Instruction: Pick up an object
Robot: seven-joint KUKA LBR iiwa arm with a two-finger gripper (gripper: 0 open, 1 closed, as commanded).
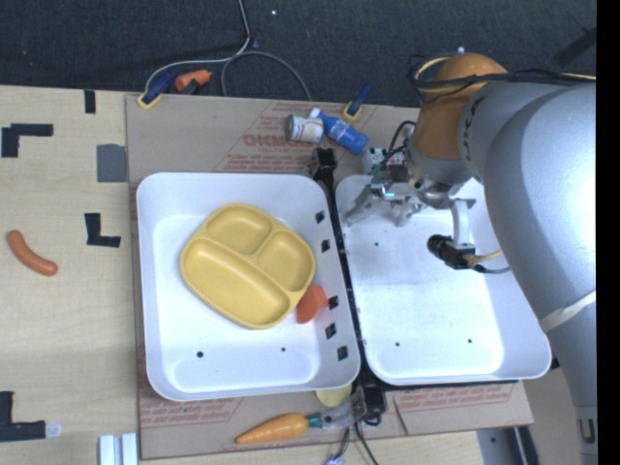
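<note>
- The grey arm (542, 192) with its orange band (448, 105) reaches in from the right over the far end of the right bin (436, 347).
- The gripper (373, 201) hangs low over that bin's far-left corner, near the divider between the bins; its state cannot be told from this angle.
- In the left bin (165, 356), a yellow divided plate (247, 263) lies slightly tilted across the middle.
- A small orange-red piece (310, 304) touches the plate's near-right edge.
- Beyond the bins, a white and blue bottle (325, 129) lies on its side on the cardboard (194, 134).
- A toy carrot (274, 428) lies on the cardboard at the near edge, just in front of the left bin.
- A toy sausage (32, 253) rests on the wooden bench (58, 356), well apart to the left.
</note>
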